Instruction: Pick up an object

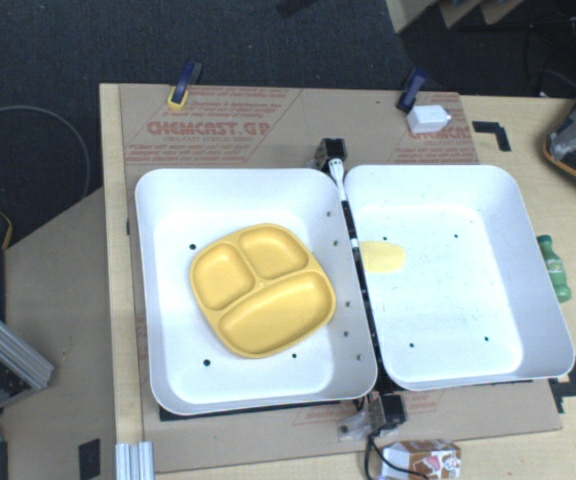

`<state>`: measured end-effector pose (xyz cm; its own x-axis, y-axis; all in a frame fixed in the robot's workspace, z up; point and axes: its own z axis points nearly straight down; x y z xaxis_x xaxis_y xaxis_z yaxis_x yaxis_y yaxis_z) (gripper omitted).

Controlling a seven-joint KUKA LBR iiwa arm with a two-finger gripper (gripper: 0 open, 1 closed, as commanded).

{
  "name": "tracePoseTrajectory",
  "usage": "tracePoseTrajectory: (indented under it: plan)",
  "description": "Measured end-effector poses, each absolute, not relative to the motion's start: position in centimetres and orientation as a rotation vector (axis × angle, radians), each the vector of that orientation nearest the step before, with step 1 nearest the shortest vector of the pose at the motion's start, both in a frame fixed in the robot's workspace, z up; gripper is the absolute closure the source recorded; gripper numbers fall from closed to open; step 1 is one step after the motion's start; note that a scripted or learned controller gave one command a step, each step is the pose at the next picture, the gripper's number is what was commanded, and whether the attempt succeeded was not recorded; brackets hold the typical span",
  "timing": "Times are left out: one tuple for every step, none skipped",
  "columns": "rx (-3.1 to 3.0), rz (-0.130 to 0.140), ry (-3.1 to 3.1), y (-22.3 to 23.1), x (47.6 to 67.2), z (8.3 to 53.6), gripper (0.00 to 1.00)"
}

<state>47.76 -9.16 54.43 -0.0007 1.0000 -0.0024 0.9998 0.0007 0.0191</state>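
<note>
Gripper first: released or clenched, I cannot tell from this view.

Starting at the near edge, at 6 o'clock, a small brown-and-white box [430,460] sits on the bench with a black cable [373,458] curling just beside it. Right behind it, the near corners of the two bins meet at a small fitting [380,408].

Into the left bin [158,298] now, and here is the big item: a yellow divided plate [261,290], lying flat and face up around the middle of the bin floor, clear of all four walls. It is a rounded square with three wells. The one large well faces 5 o'clock, towards the bin's near right corner, and the two small wells sit side by side on the 11 o'clock side. The ridge that splits large from small runs from roughly 8 o'clock to 2 o'clock, and the large well's long axis runs along that same line.

Across to the right bin [488,268]: a small, flat, pale yellow piece [381,257] lies at its 9 o'clock side, just beside the wall it shares with the left bin. Its longer side runs 9 to 3. I cannot tell what it is.

At 3 o'clock, a green item [554,268] sits just outside the right bin's wall.

Further back, a black clip [332,152] stands at 12 o'clock where the bins' far corners meet. Beyond it, on the brown board [268,118], are a yellow-and-blue clamp [181,86] at 11 o'clock and a blue clamp [412,92] with a white block [428,119] at 1 o'clock.
</note>
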Motion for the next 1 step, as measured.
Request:
tracePoseTrajectory:
  plan:
    - [2.216, 0.004, 2.219, -9.06, 48.02, 54.64, 1.0]
